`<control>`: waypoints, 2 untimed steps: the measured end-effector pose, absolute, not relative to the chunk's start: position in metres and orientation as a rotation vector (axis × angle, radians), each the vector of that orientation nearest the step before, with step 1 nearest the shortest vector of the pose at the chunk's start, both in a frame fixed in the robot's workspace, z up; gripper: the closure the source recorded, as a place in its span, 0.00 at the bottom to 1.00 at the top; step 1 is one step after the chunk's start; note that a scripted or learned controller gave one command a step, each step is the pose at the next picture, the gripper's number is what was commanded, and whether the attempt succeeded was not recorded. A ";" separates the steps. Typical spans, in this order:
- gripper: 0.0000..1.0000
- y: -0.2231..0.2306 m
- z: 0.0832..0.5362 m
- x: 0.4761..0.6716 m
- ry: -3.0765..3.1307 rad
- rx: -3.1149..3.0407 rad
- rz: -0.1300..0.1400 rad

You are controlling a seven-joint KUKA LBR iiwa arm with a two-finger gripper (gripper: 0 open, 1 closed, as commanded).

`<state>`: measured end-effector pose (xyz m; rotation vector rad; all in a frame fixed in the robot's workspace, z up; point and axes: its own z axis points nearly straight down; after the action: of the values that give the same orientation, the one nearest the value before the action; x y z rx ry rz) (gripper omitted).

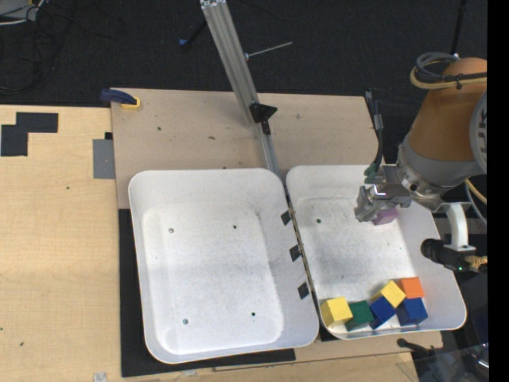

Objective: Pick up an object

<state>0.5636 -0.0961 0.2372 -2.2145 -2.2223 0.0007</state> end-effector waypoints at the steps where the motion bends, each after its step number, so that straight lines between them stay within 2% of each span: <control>1: 1.00 -0.042 0.225 0.572 -2.222 -2.213 0.003; 2: 1.00 0.009 0.221 0.594 -2.224 -2.215 0.001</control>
<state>0.5938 0.0088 0.2210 -2.2147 -2.2242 0.0006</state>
